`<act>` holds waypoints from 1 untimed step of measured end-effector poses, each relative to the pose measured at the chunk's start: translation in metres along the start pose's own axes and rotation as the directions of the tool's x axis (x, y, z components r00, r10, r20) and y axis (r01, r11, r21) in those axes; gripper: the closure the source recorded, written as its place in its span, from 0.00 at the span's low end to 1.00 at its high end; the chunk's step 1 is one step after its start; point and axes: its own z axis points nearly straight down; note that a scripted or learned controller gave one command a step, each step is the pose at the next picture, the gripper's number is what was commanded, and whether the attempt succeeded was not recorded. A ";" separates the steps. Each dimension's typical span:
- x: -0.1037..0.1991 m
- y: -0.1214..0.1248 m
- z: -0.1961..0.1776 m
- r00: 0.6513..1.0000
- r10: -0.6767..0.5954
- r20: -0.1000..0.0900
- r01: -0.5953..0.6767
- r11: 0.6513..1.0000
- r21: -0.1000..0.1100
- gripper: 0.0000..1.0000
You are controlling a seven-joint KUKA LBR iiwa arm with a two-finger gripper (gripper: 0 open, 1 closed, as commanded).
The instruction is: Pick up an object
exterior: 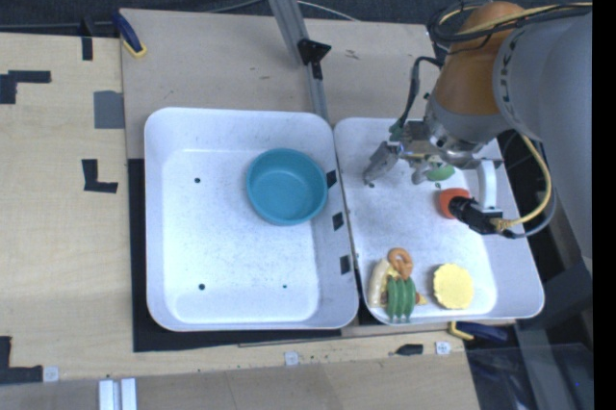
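My gripper (400,169) hangs over the far part of the right bin (520,302), its two fingers (378,166) spread open with only white bin floor between them. A small green object (442,172) peeks out just right of the gripper, partly hidden by the wrist. A red object (450,202) lies a little nearer, beside a black cable fitting. At the near end of this bin lie a yellow round piece (452,287), a green and yellow toy vegetable (397,293) and a small orange-brown piece (399,260).
A blue bowl (286,186) stands upright in the left bin (183,302), towards its far right side. A slanted grey pole (289,13) comes down to the bins' shared far edge. Cables loop around the arm's wrist at the right.
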 end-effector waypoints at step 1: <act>0.000 0.000 -0.012 1.000 0.000 0.000 0.000 1.000 -0.002 1.00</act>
